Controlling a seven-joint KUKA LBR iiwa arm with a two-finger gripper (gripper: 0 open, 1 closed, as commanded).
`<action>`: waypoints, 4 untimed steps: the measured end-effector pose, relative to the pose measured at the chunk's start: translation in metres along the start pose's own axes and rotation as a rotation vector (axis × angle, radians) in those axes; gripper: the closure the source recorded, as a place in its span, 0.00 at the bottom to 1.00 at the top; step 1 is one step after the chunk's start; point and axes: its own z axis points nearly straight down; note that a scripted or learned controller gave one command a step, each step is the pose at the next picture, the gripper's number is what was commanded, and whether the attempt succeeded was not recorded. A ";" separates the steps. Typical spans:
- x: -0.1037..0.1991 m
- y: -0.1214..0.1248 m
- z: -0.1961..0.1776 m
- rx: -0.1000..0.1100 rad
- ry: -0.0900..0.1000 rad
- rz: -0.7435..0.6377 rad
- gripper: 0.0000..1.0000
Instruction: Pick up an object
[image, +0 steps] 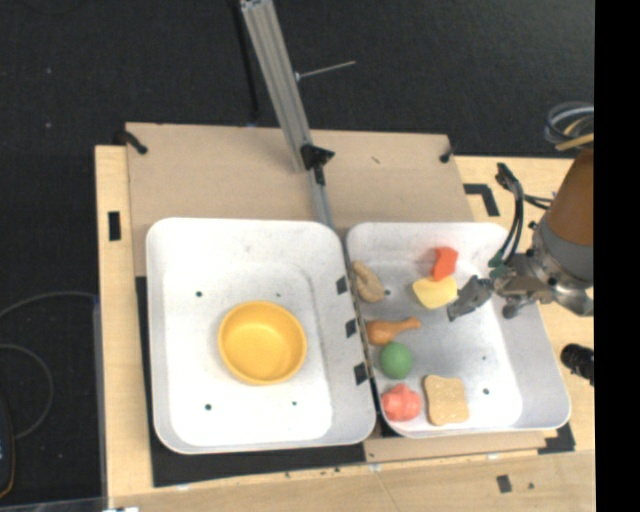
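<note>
Just right of the yellow piece (435, 292) | hand (466, 299) hangs low over the right bin (530, 390), seemingly lined up to take that piece | spread or pressed together: cannot tell | yellow piece lies on the bin floor | orange block (444, 262) just above it, green ball (396, 358) below-left, apart

Arm (572, 215): cut off at right edge of view. Gripper (467, 300): dark, blurred; covers part of R bin (500, 400) floor & right rim. Yellow item (433, 292): right edge meets Gripper; touching or just overlapping can't be told. Orange item (444, 262): lower end meets Yellow item; touch vs. overlap unclear. Tan item (368, 283) by R bin's left wall: too blurred to identify. Pole (280, 90): top cut off at upper edge. Bench (115, 350): near side cut off at bottom edge.
</note>
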 end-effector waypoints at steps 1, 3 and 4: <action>0.000 -0.004 0.062 0.003 0.001 0.000 0.00; -0.005 -0.001 0.092 -0.008 0.001 0.004 1.00; -0.007 0.002 0.048 -0.009 -0.001 -0.003 1.00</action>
